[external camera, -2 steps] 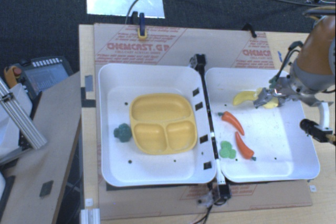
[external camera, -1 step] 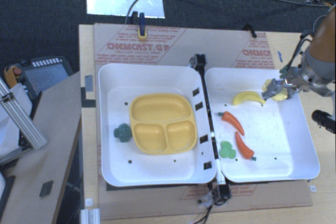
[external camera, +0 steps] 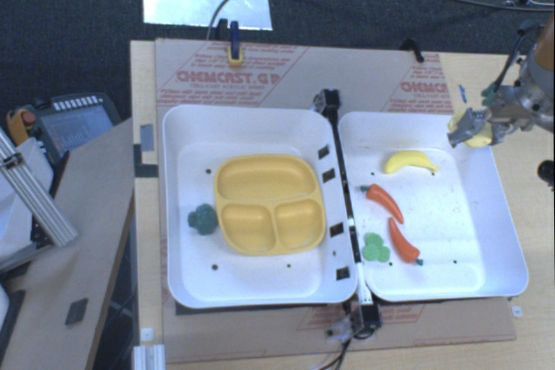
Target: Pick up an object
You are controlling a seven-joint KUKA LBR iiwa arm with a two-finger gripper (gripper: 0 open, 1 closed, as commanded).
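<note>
My gripper hangs over the far right rim of the right bin, raised above it. A small yellow object shows between its grey fingers, and they are shut on it. In the right bin lie a yellow banana, two red chillies and a small green vegetable piece. The left bin holds a yellow divided plate and a dark green broccoli to the plate's left.
A black clamp strip runs along the seam between the two bins. A grey pendant and a metal rail lie on the side table at the left. Cables cross the dark floor behind the bench.
</note>
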